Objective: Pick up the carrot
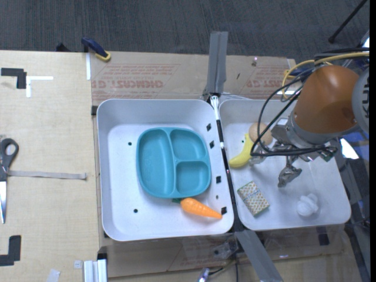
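The orange carrot [200, 208] lies in the left bin [111, 157], near its front right corner, just below the blue divided plate [174, 161]. My gripper [287, 175] hangs over the right bin [329, 213], well to the right of the carrot and across the divider between the bins. Nothing shows between its fingers. The arm's orange band and cables cover the bin's back part.
In the right bin lie a yellow banana [241, 156], a patterned sponge-like block [253, 197], a white crumpled object [307, 204] and a pale round thing [260, 133] partly under the arm. Scissors [6, 157] rest on the bench at far left.
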{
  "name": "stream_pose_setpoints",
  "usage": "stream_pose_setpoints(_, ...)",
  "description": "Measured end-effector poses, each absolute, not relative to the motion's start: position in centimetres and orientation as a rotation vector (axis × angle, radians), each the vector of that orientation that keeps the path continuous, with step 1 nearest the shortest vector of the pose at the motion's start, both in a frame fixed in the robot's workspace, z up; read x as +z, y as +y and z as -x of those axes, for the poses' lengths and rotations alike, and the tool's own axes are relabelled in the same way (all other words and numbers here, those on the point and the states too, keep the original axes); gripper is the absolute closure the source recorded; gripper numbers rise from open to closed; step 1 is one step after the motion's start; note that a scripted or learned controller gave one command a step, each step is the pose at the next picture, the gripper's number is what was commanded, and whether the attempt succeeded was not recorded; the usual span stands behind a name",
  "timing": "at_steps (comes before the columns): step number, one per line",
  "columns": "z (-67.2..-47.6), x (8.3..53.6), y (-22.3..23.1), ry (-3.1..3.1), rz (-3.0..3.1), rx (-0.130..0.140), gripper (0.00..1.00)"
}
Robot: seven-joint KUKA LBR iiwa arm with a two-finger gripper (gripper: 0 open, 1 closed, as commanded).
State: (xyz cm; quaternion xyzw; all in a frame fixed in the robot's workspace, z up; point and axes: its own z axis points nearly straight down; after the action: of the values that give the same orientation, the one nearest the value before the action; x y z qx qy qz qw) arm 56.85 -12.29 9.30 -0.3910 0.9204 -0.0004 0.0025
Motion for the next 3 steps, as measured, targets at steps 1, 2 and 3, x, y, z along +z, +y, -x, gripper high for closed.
stream_pose_setpoints(1, -53.6, 12.3, -22.2, 3.045, 0.746, -0.004, 0.0)
stream_pose_setpoints(2, -49.3, 9.3, -22.1, 3.033, 0.805, -0.001, 0.0)
stream_pose_setpoints(3, -49.7, 10.3, -21.9, 3.024, 0.813, -0.006, 1.0)
